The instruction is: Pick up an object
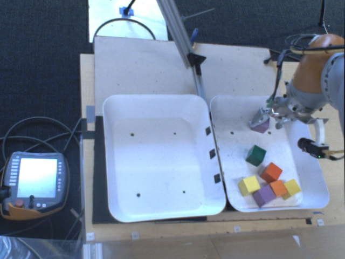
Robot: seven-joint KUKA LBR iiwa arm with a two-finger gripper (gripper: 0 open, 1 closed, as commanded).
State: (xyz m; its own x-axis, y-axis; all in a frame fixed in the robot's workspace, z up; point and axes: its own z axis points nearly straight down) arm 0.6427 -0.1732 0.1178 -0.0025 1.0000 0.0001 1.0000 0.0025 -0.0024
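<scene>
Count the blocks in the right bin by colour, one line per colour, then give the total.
Purple: 2
Orange: 2
Yellow: 2
Green: 1
Total: 7

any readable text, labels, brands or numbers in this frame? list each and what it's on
None can be read.
Teach pendant: the screen is a pale glare and any marks on the casing are too small to make out.
Black tags on the rim between the two bins: blank dark squares as far as this view tells.
Coloured blocks in the right bin: plain faces, no print.
</scene>
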